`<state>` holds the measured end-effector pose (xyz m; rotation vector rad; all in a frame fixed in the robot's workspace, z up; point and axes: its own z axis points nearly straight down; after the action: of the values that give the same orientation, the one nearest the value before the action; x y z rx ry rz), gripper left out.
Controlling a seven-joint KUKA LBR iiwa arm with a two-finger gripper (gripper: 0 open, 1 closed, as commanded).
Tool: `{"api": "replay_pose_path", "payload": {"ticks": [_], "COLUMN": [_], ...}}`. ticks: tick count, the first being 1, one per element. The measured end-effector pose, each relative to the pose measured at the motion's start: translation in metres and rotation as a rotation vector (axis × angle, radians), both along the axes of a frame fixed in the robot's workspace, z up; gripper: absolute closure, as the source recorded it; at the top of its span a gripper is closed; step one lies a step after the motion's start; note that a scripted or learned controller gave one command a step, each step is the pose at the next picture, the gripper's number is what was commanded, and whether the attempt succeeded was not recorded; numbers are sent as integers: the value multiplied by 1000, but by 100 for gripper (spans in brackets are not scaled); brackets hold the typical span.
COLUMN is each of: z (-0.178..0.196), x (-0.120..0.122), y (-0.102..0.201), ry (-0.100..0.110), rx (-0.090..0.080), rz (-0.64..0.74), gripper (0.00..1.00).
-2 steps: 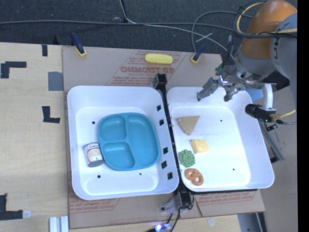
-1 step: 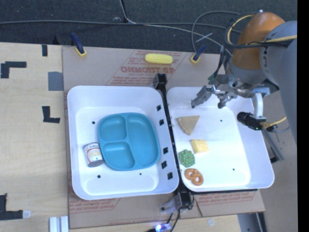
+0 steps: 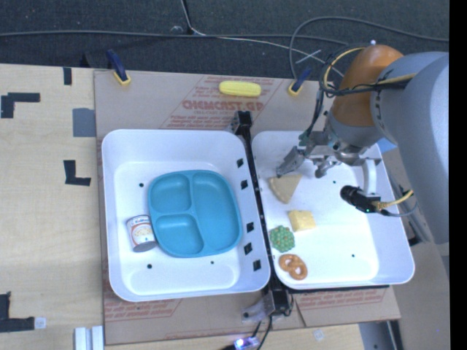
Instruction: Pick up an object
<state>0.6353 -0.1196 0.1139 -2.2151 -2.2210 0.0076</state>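
over the right bin (image 3: pixel 394 268) the gripper (image 3: pixel 306 165) is hanging with fingers spread, gripping nothing, and the cheese wedge (image 3: pixel 285 188) is sitting just below-left of it.

Premises: a robotics test lab, not a home or kitchen. Evidence: a grey industrial arm (image 3: pixel 408 115) with an orange band reaches over a bench (image 3: pixel 44 195) of pale wood marked with black tape. A printed cardboard sheet (image 3: pixel 182 108) is fixed at its far edge by blue-and-yellow clamps (image 3: pixel 117 68). Cables (image 3: pixel 219 36) trail over dark carpet (image 3: pixel 87 13) beyond. Two white bins (image 3: pixel 117 152) hold toy food.
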Motion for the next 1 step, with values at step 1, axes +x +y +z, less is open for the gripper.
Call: {"api": "replay_pose_path", "payload": {"ticks": [1], "z": [-28], "x": [2], "y": [2], "ry": [-10], "rx": [2], "rz": [-1], "gripper": [0]}}
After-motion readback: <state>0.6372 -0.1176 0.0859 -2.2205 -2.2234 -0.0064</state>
